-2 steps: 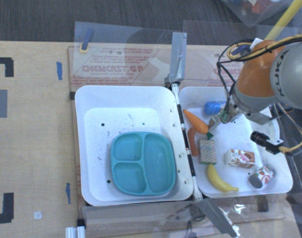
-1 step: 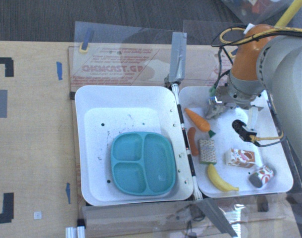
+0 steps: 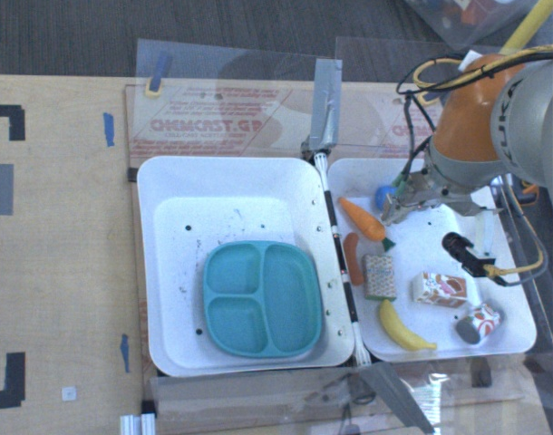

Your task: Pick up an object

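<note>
Gripper (image 3: 399, 205) sits low in the right bin (image 3: 521, 333), near its back left corner, just beside a blue object (image 3: 384, 195) and the smooth orange carrot (image 3: 362, 218); whether it's open or closed, can't tell. Bare floor lies mid-bin. Sausage (image 3: 352, 256), speckled sponge (image 3: 380, 276), banana (image 3: 402, 327), carton (image 3: 439, 289), can (image 3: 477, 323) share it. Left bin (image 3: 159, 188) holds a teal divided plate (image 3: 261, 298)

The arm (image 3: 530, 116) is a thick grey tube with a broad orange band (image 3: 471, 120) above the wrist. Black and yellow cables (image 3: 431, 75) loop beside it. The gripper (image 3: 399, 208) is a small cluster of dull grey metal.
</note>
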Robot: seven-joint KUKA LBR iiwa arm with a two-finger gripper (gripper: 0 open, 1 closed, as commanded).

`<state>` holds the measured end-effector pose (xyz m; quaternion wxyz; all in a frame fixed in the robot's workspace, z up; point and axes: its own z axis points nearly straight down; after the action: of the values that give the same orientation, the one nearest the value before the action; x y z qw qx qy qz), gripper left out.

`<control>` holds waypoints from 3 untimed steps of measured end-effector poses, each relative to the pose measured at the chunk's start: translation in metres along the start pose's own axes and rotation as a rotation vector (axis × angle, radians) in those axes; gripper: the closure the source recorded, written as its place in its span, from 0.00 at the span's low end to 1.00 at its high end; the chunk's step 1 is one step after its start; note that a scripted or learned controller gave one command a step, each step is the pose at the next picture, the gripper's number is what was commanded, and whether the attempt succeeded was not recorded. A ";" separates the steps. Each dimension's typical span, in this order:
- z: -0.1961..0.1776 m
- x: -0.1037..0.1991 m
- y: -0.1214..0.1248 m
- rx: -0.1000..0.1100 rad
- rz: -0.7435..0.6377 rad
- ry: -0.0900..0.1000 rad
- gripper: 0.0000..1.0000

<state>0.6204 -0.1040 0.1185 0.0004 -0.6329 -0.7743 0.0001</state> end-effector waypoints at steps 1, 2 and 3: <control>0.030 0.010 -0.005 -0.007 -0.142 -0.003 0.00; 0.006 -0.027 -0.011 -0.004 0.072 -0.003 0.00; -0.001 -0.051 -0.083 0.000 -0.056 0.000 0.00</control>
<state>0.5495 -0.1703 0.1192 0.0005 -0.6109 -0.7917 0.0000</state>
